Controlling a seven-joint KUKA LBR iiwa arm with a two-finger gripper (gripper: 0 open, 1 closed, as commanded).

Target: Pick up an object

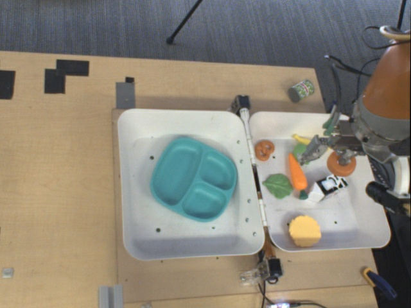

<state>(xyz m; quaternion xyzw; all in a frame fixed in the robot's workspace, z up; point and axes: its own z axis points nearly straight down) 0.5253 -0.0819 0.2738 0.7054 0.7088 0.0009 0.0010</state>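
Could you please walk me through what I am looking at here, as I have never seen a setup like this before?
One camera looks down at a slant on a wooden bench holding two shallow white bins. The grey and orange robot arm reaches in from the right; its gripper hovers over the right bin. That bin holds toy items: a carrot, a green leaf, a yellow block, a small tomato-like piece and a black-and-white item. The left bin holds a teal divided plate. A small can lies on the bench. Nothing visibly sits between the fingers.

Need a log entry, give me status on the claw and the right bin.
Claw over right bin, holding nothing visible. Carrot just below it. Banana and leaf close by.
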